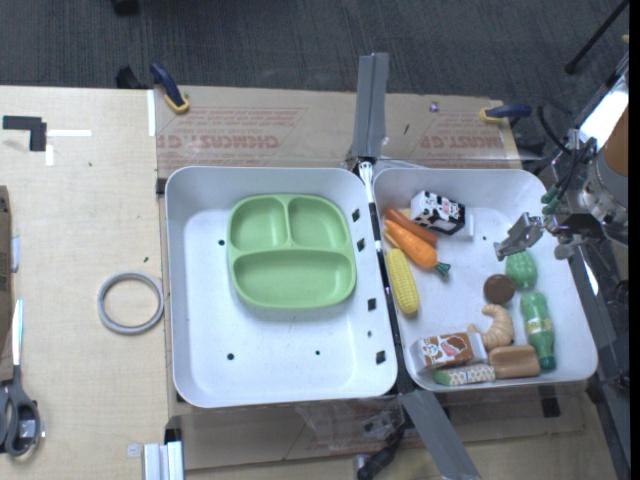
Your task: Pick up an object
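Note:
The right bin (470, 183) holds several toy foods: a black-and-white cow (437, 211), two carrots (412, 238), a corn cob (402, 280), a green vegetable (520, 268), a brown ball (498, 289), a croissant (495, 323), a green bottle (537, 328), a bread roll (515, 361) and a small carton (450, 349). My gripper (522, 235) hangs over the bin's right side, just above the green vegetable and apart from it. Nothing shows between its metal tips.
The left bin (200, 368) carries a green divided plate (292, 250). A tape ring (130, 301) and scissors (18, 408) lie on the bench at the left. Clamps (170, 86) hold the cardboard behind the bins. A metal bar (372, 103) stands between the bins.

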Motion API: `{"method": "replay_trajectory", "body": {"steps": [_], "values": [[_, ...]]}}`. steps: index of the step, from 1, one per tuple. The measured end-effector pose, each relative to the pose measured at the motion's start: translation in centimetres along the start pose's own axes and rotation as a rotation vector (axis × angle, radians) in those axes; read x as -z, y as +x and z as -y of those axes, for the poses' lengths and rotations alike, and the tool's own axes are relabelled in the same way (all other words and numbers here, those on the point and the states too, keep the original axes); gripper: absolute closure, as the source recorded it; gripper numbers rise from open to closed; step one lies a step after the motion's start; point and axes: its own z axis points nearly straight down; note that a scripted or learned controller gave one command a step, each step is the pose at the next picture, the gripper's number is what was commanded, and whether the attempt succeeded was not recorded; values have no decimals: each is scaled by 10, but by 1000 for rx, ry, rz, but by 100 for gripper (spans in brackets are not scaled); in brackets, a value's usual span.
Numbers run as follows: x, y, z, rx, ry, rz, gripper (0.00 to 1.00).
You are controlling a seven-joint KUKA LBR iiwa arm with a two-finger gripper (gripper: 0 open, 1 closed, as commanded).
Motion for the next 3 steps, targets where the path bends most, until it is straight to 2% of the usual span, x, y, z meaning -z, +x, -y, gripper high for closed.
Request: {"method": "replay_trajectory", "body": {"steps": [1,2,3], "values": [[-62,79,-29,234,0,0,0],[-123,46,-66,122,0,0,0],[-69,95,-115,225,-3,1,0]]}}
